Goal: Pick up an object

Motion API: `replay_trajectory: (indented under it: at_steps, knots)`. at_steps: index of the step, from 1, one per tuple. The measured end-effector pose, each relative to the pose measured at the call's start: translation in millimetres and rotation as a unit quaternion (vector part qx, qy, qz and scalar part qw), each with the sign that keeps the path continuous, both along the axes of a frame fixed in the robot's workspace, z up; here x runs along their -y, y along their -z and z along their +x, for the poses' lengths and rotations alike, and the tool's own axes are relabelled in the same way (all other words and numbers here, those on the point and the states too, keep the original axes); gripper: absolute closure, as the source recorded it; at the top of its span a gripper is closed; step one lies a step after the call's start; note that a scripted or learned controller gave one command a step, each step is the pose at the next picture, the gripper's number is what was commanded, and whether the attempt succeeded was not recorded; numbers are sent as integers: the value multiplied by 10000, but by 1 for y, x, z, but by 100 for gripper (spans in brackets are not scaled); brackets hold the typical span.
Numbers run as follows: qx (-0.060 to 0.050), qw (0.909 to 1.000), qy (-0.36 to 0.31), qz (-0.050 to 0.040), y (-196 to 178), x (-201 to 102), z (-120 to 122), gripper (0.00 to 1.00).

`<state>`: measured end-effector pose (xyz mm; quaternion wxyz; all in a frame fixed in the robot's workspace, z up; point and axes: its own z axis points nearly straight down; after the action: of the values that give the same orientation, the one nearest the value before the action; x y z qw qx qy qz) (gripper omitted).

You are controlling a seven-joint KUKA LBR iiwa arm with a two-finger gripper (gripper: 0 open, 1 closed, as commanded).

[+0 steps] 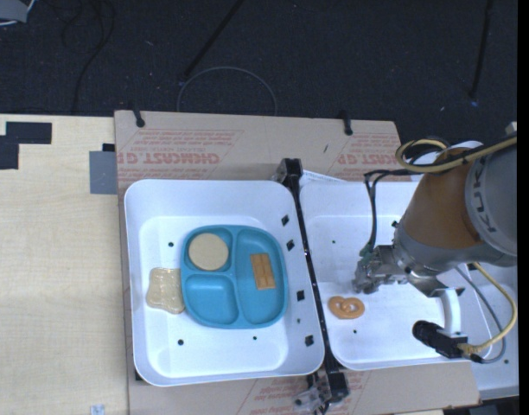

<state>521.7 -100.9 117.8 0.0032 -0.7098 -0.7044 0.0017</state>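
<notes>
A grey robot arm (493, 206) with an orange band reaches in from the right edge of the frame over the right bin (351, 210), one of two shallow white bins set side by side on a sheet of red-printed cardboard (247, 150). Its gripper (366, 282) hangs low over the left half of that bin, right of the frame's centre. How far it is open cannot be told from this angle, and nothing can be seen in its grasp.

A small orange pretzel-shaped piece (346, 307) lies flat on the bin floor just below and to the left of the gripper, near it but apparently apart from it, close to the divider between the bins.

In the left bin (137, 258), a blue divided tray (217, 305) sits at the centre. A round tan disc (207, 251) rests in its upper left compartment, and a brown rectangular piece (263, 271) lies in its right compartment. A pale, lumpy slab (165, 289) lies on the bin floor against the tray's left edge.

Light wooden bench (48, 275) fills the left of the frame, and dark floor (334, 41) crossed by cables runs along the top.
</notes>
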Motion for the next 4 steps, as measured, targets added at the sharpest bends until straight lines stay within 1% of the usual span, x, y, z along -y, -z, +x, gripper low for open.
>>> replay_trajectory:
  at_steps: [1, 2, 3, 4]
  knots:
    - [45, 10000, -4, -13, -59, 10, -1, 100]
    - [48, 10000, -42, -13, -110, 11, 0, 100]
    - [21, 10000, -54, 1, -108, -31, 9, 100]
    - [16, 10000, -59, 1, -98, -82, 24, 100]
